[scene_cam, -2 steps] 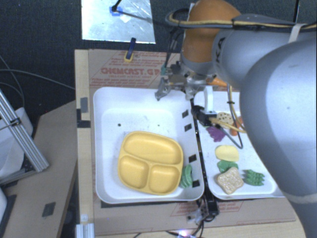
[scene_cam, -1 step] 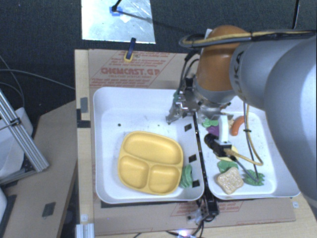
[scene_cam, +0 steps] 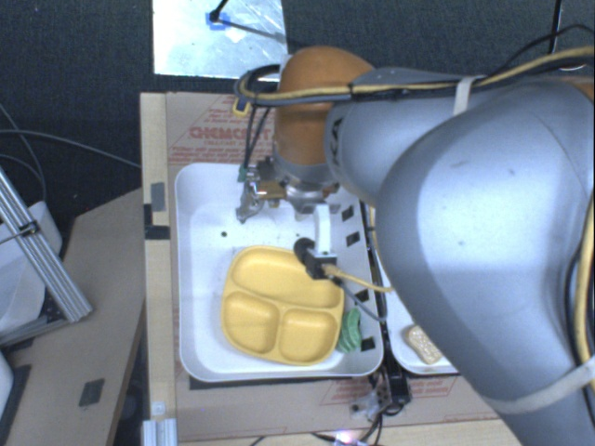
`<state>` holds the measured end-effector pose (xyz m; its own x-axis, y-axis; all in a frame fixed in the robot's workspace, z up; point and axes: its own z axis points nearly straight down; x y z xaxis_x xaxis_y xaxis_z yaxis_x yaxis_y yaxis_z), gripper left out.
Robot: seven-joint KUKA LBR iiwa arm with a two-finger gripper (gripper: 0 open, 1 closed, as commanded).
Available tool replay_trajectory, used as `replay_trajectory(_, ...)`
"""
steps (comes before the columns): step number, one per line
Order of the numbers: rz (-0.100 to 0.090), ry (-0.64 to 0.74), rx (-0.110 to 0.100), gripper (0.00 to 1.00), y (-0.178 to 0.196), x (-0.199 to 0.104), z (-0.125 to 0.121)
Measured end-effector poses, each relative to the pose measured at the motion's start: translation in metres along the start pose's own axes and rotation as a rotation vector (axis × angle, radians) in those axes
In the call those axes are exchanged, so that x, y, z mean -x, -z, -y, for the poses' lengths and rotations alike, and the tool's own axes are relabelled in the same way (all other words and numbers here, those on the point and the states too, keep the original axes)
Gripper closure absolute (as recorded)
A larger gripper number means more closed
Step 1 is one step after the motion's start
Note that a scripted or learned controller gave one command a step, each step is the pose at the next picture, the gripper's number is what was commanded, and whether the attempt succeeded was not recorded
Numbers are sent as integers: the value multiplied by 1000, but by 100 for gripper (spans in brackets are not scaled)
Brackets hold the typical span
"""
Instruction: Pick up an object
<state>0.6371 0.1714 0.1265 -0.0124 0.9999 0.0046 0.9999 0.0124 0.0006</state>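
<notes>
While the gripper (scene_cam: 249,204) hovers, jaws' state unclear, the yellow tray (scene_cam: 279,307) lies just below it, long axis leftward-rightward.

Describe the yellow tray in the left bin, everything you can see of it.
The yellow divided tray looks like moulded plastic, matte and pale yellow, with rounded corners. It has three compartments: one long one along the far side and two smaller ones on the near side, all without contents. It lies flat and right side up in the near half of the left white bin, turned slightly askew. A green object sits against its right edge. The arm's black fittings overlap its far right corner.
</notes>
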Motion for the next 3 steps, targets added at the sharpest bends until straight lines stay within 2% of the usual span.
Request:
replay_trajectory(1, 0, -3, 2, 0, -27, -66, -32)
replay_trajectory(2, 4, -5, 4, 100, -14, -61, -33)
replay_trajectory(3, 5, -12, -4, 100, -44, -62, 7)
